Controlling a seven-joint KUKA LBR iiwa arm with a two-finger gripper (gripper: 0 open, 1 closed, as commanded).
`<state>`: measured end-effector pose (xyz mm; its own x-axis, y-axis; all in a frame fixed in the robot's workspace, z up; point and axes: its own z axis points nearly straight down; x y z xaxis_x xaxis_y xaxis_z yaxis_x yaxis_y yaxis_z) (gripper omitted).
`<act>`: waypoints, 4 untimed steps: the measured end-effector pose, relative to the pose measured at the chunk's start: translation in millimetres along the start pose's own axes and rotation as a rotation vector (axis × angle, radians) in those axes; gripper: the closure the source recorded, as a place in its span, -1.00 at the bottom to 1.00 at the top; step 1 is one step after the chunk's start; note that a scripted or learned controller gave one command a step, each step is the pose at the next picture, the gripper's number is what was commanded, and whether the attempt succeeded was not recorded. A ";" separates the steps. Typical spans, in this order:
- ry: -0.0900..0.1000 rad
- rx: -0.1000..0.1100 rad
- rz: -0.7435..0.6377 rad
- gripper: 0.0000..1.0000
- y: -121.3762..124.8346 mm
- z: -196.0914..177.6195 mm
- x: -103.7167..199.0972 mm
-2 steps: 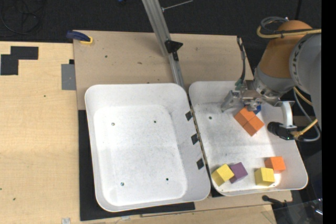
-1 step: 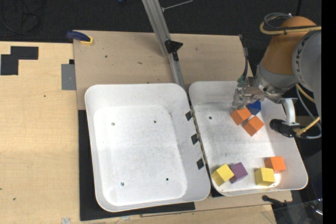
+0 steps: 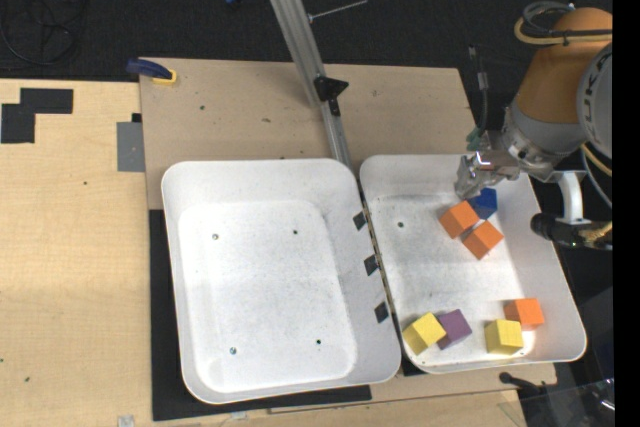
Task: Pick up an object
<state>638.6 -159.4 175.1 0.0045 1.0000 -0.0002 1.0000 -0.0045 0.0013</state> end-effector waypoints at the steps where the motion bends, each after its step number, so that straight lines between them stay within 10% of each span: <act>1: -0.001 -0.004 -0.005 1.00 10.0 -57.8 1.7; 2: -0.001 -0.002 -0.005 1.00 10.6 -100.2 0.1; 4: 0.003 0.005 -0.009 1.00 22.1 -73.8 109.5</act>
